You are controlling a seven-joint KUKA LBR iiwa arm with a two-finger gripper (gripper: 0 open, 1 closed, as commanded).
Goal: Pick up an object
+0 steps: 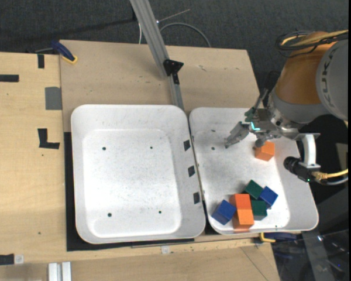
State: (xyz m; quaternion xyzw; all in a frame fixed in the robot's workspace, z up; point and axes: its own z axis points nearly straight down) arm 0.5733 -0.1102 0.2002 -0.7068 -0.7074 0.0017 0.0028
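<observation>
The gripper [241,134] hangs over the upper part of the right bin [217,174], its two dark fingers [234,138] spread apart and pointing down and to the left — open, with nothing between them. Just behind it, toward the right, sits the grey wrist with its orange band [298,81], reaching in from the right edge of the view. An orange block [265,151] lies on the bin floor just beside the gripper, below and to the right of the fingers; whether it touches the gripper body is hard to tell, but it is not between the fingers. Farther down, near the bin's lower rim, a cluster of blocks sits packed together — a blue block [224,211] at the left, a taller orange block [244,209] next to it, a dark green block [255,189] behind that, and a second blue block [269,196] at the right. The left bin [128,174] lies side by side with the right one, their rims meeting in the middle. Both rest on a tan bench [105,75], and a slanted grey metal pole [155,31] crosses above the left bin's upper right corner.
</observation>
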